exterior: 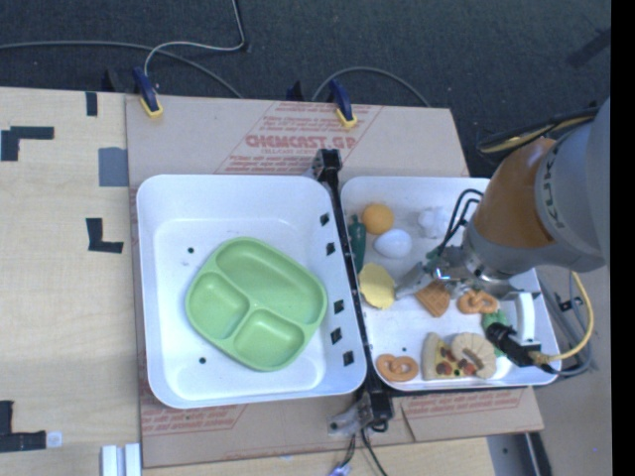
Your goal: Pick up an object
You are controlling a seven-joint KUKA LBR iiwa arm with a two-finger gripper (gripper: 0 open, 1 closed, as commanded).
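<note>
1. Gripper (425, 278) low in the right bin (437, 384), right of frame centre, fingers pointing left; how far open, can't tell. Nothing seen between them.
2. Touching or just beside the tips: yellow lemon-shaped toy (377, 286) on the left, orange cracker-like piece (435, 298) just below.
3. Above: white egg (393, 243), orange ball (377, 216).
4. Bottom of bin: 2 pretzels (398, 367) (477, 303), pizza slice (458, 355).
5. Left bin (159, 296): green 3-compartment plate (256, 302).
</note>
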